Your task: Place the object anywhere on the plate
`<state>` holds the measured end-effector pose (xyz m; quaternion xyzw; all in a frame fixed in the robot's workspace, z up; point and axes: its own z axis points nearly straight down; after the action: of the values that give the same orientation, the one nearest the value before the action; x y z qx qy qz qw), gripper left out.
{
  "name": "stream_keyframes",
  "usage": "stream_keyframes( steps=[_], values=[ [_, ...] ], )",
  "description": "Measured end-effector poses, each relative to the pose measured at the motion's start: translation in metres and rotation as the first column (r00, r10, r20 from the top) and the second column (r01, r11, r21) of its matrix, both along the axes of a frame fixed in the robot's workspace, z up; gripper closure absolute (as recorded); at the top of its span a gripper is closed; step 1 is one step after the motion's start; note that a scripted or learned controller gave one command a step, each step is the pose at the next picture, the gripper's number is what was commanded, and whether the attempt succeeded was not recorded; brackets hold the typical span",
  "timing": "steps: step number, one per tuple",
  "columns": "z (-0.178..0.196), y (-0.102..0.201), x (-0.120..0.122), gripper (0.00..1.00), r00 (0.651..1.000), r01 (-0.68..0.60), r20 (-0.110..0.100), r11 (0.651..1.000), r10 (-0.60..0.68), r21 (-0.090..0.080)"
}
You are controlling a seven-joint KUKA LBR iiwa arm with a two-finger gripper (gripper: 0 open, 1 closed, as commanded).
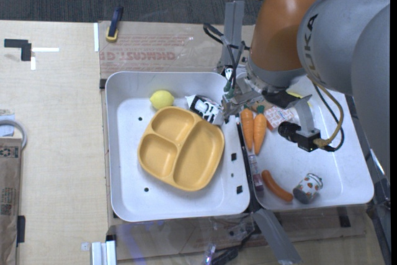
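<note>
You cannot tell how far the fingers are open, because the gripper [231, 98] is crowded by the wrist above the dividing wall between the bins, and nothing is clearly caught in it. You see the yellow three-part plate [181, 148] lying in the left bin [124, 195], with a lemon [162, 98] just beyond its far rim and a black-and-white object [204, 107] beside its far right corner, next to the gripper. In the right bin [347, 189] you find two carrots [253, 128] close to the wall, a sausage [276, 186] nearer you, and a small grey toy [307, 187] to its right.
</note>
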<state>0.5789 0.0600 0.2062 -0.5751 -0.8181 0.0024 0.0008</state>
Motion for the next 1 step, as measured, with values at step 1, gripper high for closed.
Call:
stream_keyframes(
  steps=[1],
  values=[
    [0.0, 0.0, 0.0, 0.0, 1.0, 0.0, 0.0, 1.0, 0.0, 0.0]
  ],
)
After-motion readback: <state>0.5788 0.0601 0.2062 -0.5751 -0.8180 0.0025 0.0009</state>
